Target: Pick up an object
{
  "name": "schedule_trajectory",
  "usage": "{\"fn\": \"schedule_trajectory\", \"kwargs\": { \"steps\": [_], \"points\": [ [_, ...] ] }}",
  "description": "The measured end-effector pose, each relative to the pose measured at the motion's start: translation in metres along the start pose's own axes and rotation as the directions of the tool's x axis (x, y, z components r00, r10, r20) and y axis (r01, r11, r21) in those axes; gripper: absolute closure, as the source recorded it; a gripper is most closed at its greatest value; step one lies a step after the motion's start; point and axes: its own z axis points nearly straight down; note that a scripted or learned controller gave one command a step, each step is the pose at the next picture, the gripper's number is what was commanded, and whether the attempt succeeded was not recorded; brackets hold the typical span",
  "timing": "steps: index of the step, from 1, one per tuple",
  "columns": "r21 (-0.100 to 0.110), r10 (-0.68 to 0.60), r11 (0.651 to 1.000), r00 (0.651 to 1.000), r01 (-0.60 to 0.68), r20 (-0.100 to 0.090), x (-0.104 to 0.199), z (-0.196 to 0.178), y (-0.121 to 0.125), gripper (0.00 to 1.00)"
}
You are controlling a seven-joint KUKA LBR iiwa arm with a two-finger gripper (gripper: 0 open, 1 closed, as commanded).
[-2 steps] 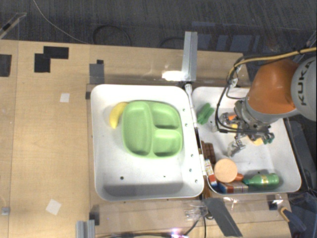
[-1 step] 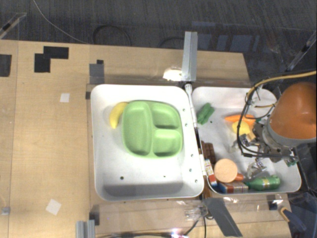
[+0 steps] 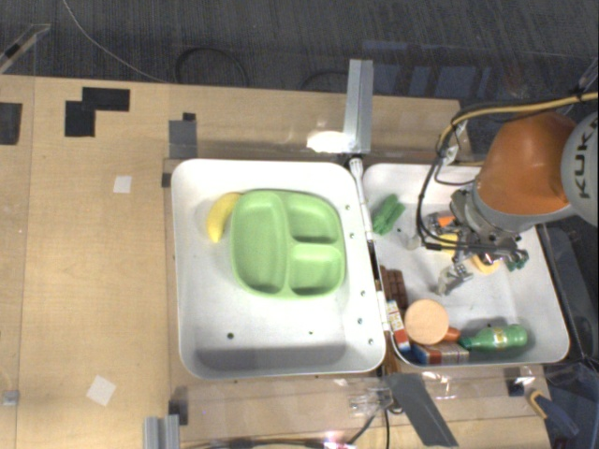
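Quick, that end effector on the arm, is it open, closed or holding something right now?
End effector: cannot be told, open or closed; it is low over the right bin.

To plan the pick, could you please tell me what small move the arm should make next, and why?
Probably shift the gripper a little toward the view's lower left, over the round tan disc. The gripper hangs above the right shallow white bin, and that disc looks like the nearest thing to it, with its flat top in full view.
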Motion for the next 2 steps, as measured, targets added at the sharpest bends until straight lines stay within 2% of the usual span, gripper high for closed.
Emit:
{"fn": "schedule_trajectory", "kwargs": {
  "steps": [1, 2],
  "points": [
    [-0.002, -0.131, 0.991, 0.991, 0.131, -0.004, -0.03, 0.002, -0.018, 0.0],
    [0.007, -0.134, 0.991, 0.991, 0.134, 0.011, -0.036, -0.014, -0.019, 1.0]
  ]
}}
